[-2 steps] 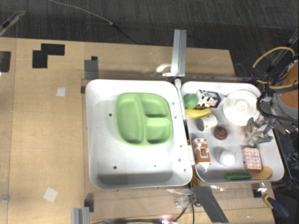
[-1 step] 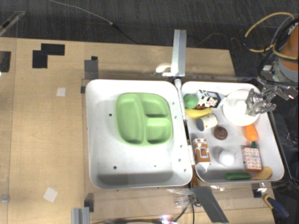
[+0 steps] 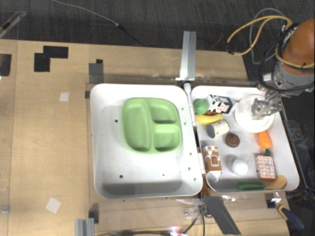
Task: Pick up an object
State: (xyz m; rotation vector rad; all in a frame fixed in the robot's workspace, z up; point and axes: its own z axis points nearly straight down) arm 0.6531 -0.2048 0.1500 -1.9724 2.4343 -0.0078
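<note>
gripper sits over the white bowl in the back right part of the right bin. fingers blur into the bowl's white; cannot tell whether they are spread or pressed together, and nothing is seen between them.

no single target marked. candidates, all in the right bin:
- banana, long axis roughly left-right, lying just in front of a green ball at the bin's back left.
- black-and-white patterned item beside the ball, too small to name.
- small pale cup on its side, just in front of the banana.
- brown round piece mid-bin.
- orange carrot-like piece, long axis running front-back, just in front of the bowl.
- brown carton along the left wall, long axis front-back.
- white round object near the front.
- red-patterned box, long axis front-back, right front.
- green stick-shaped item lying left-right along the front wall, a tan piece at its right end.

left bin holds a green divided tray, three compartments, set slightly askew.

surface: pale wood bench, black square marks at back left, metal bracket between the bins. dark floor behind, yellow and grey cables looped near the arm.
</note>
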